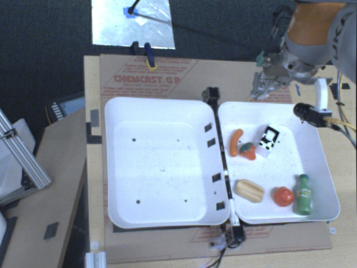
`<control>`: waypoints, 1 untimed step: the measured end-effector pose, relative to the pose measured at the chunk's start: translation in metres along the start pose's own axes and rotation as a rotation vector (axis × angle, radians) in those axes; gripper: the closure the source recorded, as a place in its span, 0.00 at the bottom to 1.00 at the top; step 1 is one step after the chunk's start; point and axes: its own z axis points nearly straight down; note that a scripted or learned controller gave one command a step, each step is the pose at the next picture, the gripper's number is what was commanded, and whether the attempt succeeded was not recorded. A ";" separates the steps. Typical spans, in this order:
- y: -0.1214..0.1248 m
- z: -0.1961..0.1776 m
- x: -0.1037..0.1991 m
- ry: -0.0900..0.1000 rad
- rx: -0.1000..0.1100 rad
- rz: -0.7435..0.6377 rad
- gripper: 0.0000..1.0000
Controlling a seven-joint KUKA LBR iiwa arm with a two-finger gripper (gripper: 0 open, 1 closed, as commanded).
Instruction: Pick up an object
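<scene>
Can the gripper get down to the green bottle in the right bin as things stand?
Probably yes. The gripper hangs above the right bin's far rim, and the green bottle lies uncovered near the near-right corner. Only the red tomato sits close against its left side.

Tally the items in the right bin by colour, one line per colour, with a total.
Orange: 1, the sausage
Red: 2, the strawberry and the tomato
Black and white: 1, the dice
Tan: 1, the bread roll
Green: 1, the bottle
Total: 6
</scene>
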 end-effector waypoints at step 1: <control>0.028 -0.086 0.116 0.004 -0.005 -0.002 1.00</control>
